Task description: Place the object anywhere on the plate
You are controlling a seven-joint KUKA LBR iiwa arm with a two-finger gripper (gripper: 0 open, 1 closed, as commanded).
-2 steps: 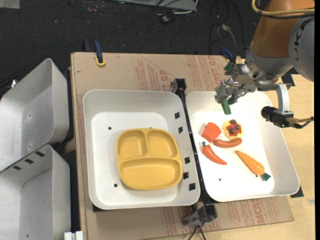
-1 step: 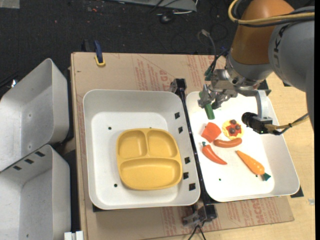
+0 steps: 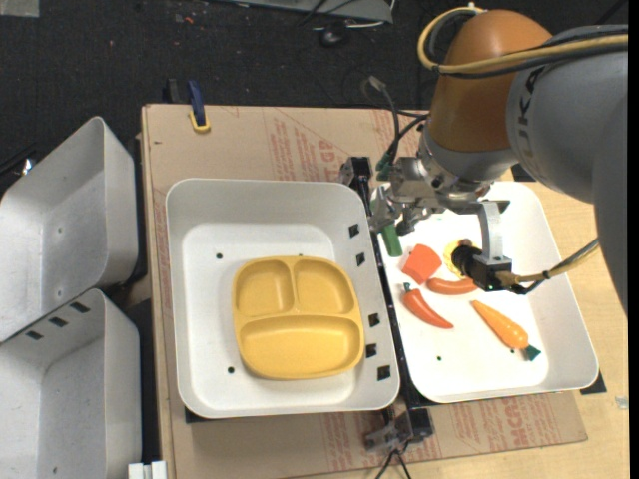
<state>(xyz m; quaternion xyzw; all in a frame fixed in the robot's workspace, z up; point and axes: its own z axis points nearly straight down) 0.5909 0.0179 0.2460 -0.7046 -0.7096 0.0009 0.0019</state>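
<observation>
Nearest the camera, in the left bin (image 3: 190,297), sits the yellow plate (image 3: 298,317), bare. Across the divider, in the right bin (image 3: 559,297), lie a carrot (image 3: 499,325), a red pepper (image 3: 427,307), a sausage (image 3: 451,286) and an orange block (image 3: 421,261). Farther back, the gripper (image 3: 394,218) hangs just above these. All lie toward the camera from it; the plate lies leftward.

The grey arm (image 3: 574,88) reaches in from the right, its orange band (image 3: 484,63) above the wrist, pincer (image 3: 394,223) pointing downward.
</observation>
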